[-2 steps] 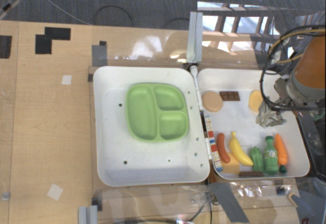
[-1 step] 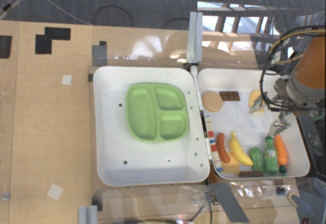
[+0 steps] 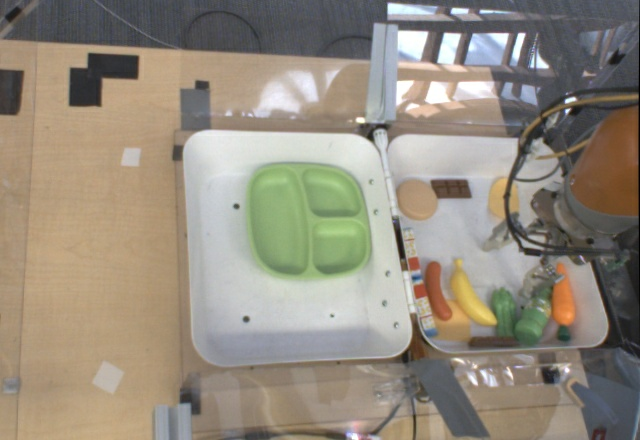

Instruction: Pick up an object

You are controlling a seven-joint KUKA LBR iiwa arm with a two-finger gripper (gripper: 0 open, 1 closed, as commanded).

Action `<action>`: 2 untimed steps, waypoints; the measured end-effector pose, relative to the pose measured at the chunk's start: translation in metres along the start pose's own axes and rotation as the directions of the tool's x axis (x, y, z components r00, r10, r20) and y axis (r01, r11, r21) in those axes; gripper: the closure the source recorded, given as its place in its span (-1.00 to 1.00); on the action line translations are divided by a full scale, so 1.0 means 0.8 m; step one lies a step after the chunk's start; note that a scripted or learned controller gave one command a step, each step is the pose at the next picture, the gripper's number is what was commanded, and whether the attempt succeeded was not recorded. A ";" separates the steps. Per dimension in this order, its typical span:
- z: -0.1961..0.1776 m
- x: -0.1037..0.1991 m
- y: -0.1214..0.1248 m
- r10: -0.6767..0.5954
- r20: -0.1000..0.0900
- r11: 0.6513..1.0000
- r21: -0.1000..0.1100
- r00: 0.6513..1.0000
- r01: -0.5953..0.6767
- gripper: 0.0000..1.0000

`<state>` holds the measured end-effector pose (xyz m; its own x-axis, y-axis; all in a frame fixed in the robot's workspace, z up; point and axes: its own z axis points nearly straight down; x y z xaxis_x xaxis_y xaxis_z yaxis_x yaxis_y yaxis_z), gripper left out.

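My gripper (image 3: 520, 260) hangs low over the right side of the right bin (image 3: 470, 153), under the grey wrist and orange band. Its two silvery fingers stand apart, so it is open, with nothing between them. One fingertip (image 3: 497, 240) lies just below a yellow toy (image 3: 498, 196). The other fingertip (image 3: 541, 278) is beside an orange carrot (image 3: 564, 300) and just above a green bottle (image 3: 535, 316). To the gripper's lower left lie a banana (image 3: 468, 293), a green pepper (image 3: 502, 308) and a red sausage (image 3: 437, 290).
The left bin (image 3: 215, 328) holds a green divided plate (image 3: 307, 219). In the right bin, a tan round cookie (image 3: 417, 199) and a brown chocolate bar (image 3: 451, 190) sit at the back. A yellow cheese block (image 3: 452, 328) lies at the front. Black cables (image 3: 520, 168) loop off the arm.
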<state>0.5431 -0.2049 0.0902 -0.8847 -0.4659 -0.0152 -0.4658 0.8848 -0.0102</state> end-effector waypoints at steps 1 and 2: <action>-0.002 -0.030 0.114 0.046 0.003 0.999 -0.001 0.999 -0.046 -1.00; 0.000 -0.058 0.036 0.050 0.000 0.999 0.001 0.999 -0.050 -1.00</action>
<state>0.5710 -0.1577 0.0903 -0.9071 -0.4207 -0.0161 -0.4206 0.9072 -0.0104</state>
